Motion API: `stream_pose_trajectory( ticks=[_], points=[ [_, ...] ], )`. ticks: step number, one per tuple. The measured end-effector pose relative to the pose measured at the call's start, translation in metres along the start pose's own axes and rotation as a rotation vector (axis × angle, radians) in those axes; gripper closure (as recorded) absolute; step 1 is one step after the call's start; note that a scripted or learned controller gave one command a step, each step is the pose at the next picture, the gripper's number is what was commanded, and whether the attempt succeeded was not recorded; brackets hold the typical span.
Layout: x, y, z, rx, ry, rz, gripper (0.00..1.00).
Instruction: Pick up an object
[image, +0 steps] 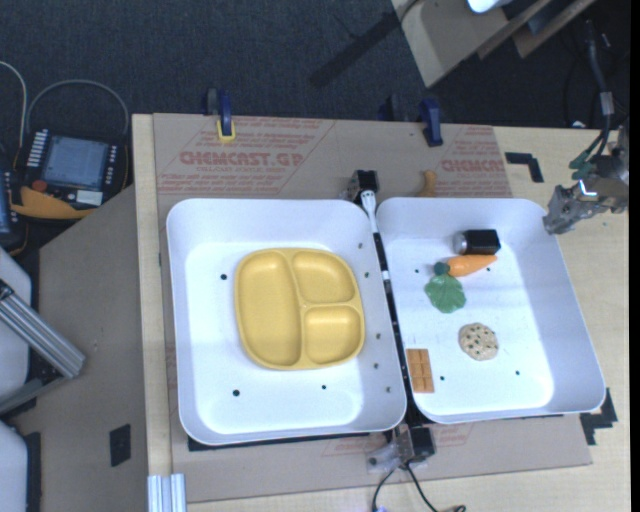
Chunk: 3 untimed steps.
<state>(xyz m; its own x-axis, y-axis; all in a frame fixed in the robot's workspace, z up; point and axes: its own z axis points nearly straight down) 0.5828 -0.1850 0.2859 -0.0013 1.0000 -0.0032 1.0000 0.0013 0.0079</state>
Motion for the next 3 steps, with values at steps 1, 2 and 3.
stream_pose_trajectory(
  ticks=[1, 2, 3],
  points=[
    [0.045, -0.006, 0.01, 0.01, 0.005, -0.003, 1.0],
    [0.098, -0.023, 0.01, 0.01, 0.006, -0.004, 1.0],
    [0.153, -0.042, 0.014, 0.011, 0.005, -0.005, 1.0]
  ],
)
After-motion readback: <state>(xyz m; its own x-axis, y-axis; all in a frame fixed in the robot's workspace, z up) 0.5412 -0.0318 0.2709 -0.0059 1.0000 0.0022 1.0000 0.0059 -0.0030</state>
